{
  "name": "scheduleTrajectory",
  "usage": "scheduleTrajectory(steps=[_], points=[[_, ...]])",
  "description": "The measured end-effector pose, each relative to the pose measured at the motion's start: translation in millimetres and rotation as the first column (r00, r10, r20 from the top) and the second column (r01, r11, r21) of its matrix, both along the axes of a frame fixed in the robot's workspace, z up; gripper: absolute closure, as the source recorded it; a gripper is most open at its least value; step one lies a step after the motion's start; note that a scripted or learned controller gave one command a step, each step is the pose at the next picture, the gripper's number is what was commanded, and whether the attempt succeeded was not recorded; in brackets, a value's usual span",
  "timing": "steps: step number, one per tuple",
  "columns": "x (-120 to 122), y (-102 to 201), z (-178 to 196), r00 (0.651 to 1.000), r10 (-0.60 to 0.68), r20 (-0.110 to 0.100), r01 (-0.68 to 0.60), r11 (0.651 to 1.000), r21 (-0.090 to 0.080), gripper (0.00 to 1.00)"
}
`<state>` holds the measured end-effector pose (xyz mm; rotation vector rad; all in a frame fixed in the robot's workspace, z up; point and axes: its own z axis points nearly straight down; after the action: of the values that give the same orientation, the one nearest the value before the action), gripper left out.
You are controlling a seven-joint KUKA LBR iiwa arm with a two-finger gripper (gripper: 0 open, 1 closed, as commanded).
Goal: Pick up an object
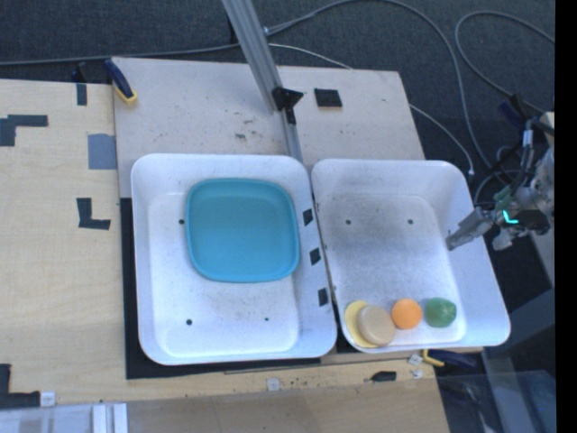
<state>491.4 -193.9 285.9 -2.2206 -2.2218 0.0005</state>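
Right now the gripper (464, 233) sits at the right edge of the right bin (383, 183), just over its rim, with nothing between its fingers; whether they stand wide or narrow I cannot tell, since they show as a small grey blur. Along the near edge of that bin lie three small things in a row: a tan disc (377, 325) resting on a yellow one (354, 318) by the near left corner, an orange ball (407, 314) just beside it, and a green ball (440, 311) next along. All are well apart from the gripper. A blue plate (242, 229) lies flat in the left bin (153, 269), toward its far edge.
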Motion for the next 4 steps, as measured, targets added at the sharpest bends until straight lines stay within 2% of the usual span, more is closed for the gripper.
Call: scheduleTrajectory(steps=[1,2,3,4], points=[[0.0,0.0,0.0,1.000,0.000,0.000,0.000,1.000,0.000,0.00],[-3.6,-1.1,-42.4,1.000,0.000,-0.003,0.000,1.000,0.001,0.00],[4.9,1.0,-91.5,1.000,0.001,-0.005,-0.001,1.000,0.001,0.00],[-4.2,7.3,-145.2,1.000,0.000,-0.004,0.000,1.000,0.001,0.00]])
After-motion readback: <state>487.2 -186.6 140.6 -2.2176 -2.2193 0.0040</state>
